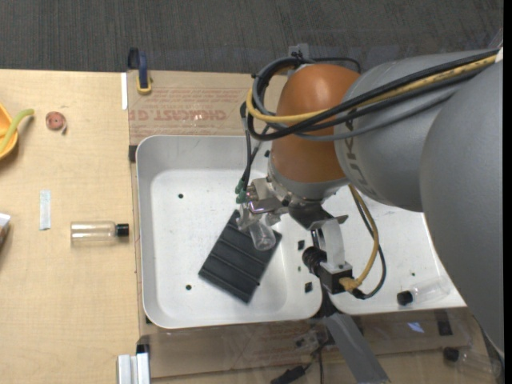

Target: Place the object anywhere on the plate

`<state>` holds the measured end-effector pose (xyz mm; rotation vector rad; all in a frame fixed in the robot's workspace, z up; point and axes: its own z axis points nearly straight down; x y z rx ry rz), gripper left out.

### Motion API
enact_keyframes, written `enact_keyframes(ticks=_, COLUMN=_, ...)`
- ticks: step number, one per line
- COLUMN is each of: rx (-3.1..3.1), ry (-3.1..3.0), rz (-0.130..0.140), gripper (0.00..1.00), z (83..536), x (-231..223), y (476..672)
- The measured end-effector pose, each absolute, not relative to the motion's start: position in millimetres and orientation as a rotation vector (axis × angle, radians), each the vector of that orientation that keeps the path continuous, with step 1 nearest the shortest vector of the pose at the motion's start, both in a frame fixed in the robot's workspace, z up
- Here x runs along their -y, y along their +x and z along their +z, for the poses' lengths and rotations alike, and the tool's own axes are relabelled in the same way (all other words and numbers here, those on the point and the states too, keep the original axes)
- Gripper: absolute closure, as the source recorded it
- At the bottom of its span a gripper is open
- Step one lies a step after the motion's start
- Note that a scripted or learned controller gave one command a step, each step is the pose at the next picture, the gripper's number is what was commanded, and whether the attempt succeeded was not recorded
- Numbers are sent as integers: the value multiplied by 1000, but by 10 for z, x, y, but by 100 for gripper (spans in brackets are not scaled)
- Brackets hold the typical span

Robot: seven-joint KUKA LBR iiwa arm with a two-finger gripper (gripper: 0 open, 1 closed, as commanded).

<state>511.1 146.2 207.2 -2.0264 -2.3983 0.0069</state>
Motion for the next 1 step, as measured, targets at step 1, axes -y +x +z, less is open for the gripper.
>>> enact_keyframes(ticks=1, rx=2398, ry=-2028, rz=6, gripper=0, z=2074, x=-1459, y=5113)
